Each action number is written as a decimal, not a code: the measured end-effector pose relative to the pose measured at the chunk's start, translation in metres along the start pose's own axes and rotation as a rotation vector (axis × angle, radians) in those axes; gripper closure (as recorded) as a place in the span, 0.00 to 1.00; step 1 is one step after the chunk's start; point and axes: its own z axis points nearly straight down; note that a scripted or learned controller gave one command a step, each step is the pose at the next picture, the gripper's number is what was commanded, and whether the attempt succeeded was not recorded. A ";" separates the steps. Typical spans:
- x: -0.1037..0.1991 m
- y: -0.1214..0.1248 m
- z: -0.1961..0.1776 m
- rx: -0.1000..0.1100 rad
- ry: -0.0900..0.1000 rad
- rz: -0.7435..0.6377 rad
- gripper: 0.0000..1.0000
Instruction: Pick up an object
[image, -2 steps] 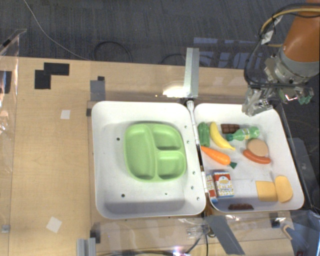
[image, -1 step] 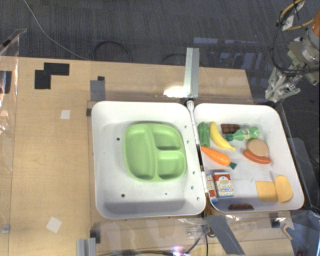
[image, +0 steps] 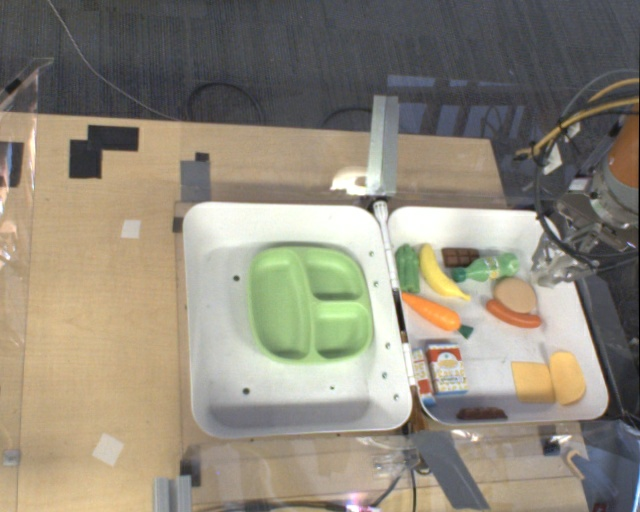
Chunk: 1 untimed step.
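The right bin (image: 575, 330) holds several toy foods: a yellow banana (image: 438, 271), a green pepper (image: 408, 268), an orange carrot (image: 433, 312), a green bottle (image: 490, 268), a brown chocolate piece (image: 458, 257), a bun (image: 515, 294) over a red sausage (image: 514, 316), a small red-and-white carton (image: 446, 368), yellow cheese blocks (image: 550, 380) and a dark bar (image: 482, 412). My gripper (image: 556, 265) hangs over the bin's upper right edge, right of the bottle, with nothing seen between its fingers.
The left bin (image: 215, 300) holds a green divided plate (image: 308, 302). A metal post (image: 383, 145) stands behind the seam between the bins. Cables (image: 580, 120) loop above the arm at the right. Wooden bench surface stretches to the left.
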 end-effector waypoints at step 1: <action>-0.026 -0.030 -0.082 0.010 -0.007 0.273 1.00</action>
